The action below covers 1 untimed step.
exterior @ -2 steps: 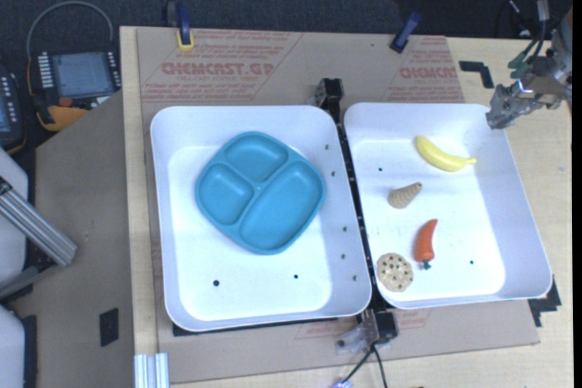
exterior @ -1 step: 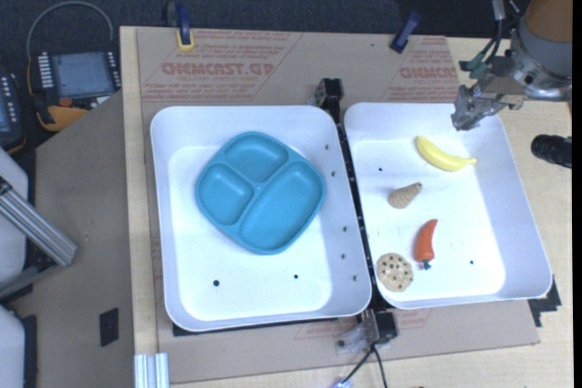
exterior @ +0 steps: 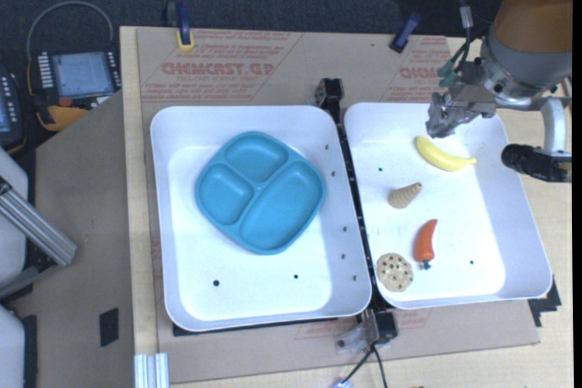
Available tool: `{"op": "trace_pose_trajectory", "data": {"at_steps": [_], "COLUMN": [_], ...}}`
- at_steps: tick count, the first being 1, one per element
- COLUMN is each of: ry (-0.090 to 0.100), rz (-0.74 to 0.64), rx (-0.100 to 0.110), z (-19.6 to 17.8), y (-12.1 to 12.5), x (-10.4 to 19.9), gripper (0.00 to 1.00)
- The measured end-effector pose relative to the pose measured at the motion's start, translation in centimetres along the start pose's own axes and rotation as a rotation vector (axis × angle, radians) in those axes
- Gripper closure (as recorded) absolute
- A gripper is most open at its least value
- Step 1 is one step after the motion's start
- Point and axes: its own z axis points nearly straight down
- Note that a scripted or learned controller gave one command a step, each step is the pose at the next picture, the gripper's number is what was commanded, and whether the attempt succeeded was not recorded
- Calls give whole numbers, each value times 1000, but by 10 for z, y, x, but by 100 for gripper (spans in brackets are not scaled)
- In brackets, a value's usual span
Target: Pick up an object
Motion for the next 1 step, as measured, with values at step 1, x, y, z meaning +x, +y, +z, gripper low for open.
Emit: {"op": "trace_pose_trajectory", "data": {"at_steps": [1], "ry": [0], "rz": [-1], "rx": [2], "z": [20], "y": [-8], "x": [51], "gripper": [100]}}
